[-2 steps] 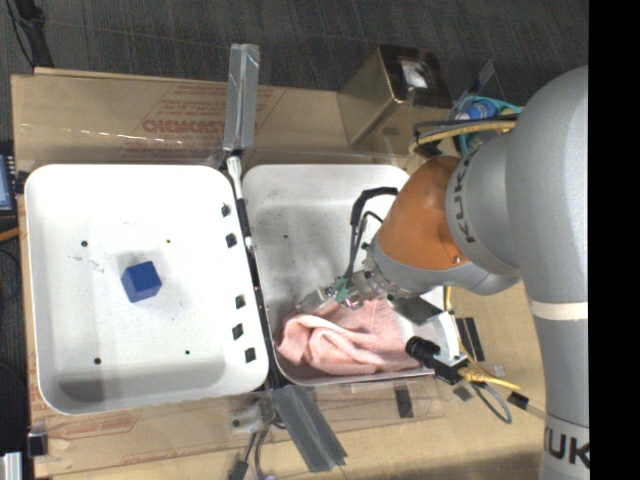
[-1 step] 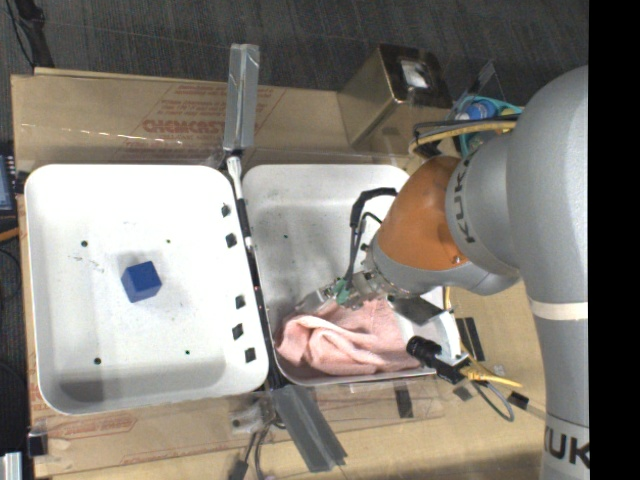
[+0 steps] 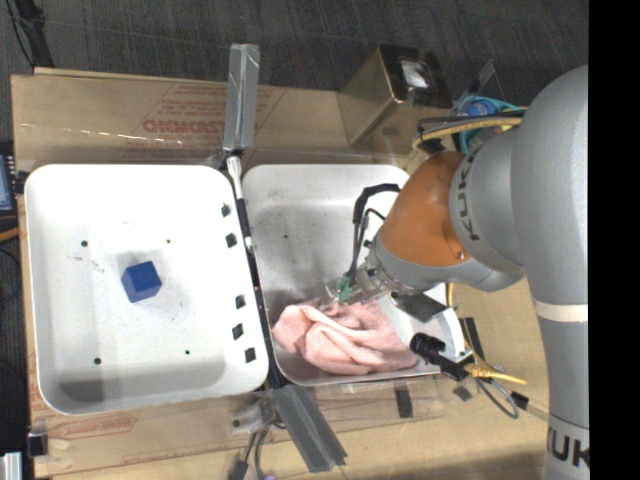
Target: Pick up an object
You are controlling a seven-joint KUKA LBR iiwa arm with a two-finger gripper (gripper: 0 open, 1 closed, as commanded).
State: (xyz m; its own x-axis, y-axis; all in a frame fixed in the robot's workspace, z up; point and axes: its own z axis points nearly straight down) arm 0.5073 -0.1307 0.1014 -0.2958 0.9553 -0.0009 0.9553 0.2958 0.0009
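A crumpled pink cloth (image 3: 338, 338) lies in the near part of the right bin (image 3: 290, 218). A small blue cube (image 3: 142, 280) rests in the left bin (image 3: 60, 228), left of its middle. My gripper (image 3: 352, 290) reaches down into the right bin from the right, right at the cloth's upper edge. The orange band and wrist above it hide most of the fingers, so their state is unclear. Something small and greenish shows at the gripper's tip.
A metal divider (image 3: 248, 268) with black clips separates the two bins. A cardboard sheet (image 3: 150, 118) lies behind them, with a tan box (image 3: 385, 93) at the back right. Cables (image 3: 480, 373) trail near the right bin's front corner.
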